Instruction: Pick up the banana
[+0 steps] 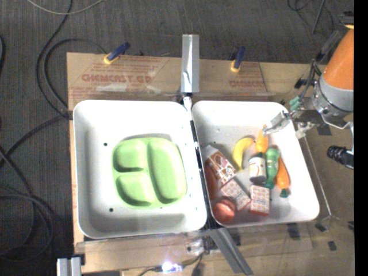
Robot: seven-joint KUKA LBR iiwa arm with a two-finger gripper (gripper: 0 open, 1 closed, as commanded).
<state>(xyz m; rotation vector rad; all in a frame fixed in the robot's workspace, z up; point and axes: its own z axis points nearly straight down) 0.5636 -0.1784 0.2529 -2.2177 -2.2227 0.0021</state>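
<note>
- Lowest in my frame, in the right bin point(299, 209), sit a red tomato-like toy point(224, 210) and a small printed carton point(260, 200), both near the bin's lower rim.
- Just above them I see two more printed cartons point(221, 167), lying tilted along the bin's left side, with a red sausage-shaped piece point(211, 184) beside them.
- My target, the banana point(241, 149), lies near the middle of that bin, curved, its upper end pointing toward the upper right.
- Right of the banana I make out a small bottle with a white label point(256, 167), a green toy vegetable point(271, 167) and an orange carrot point(282, 176), packed close together.
- On the left, the other bin point(92, 211) holds a green divided plate point(149, 170) near its middle.
- My arm point(339, 73) comes in at the upper right of the frame, with the orange band showing at the edge.
- From this view the gripper point(280, 120) hangs over the right bin's upper right corner, apart from the banana; I cannot tell how far apart its fingers stand, and I see nothing between them.
- Brown cardboard point(121, 82) backs the bins, with two clamps point(116, 53) on its top edge.
</note>
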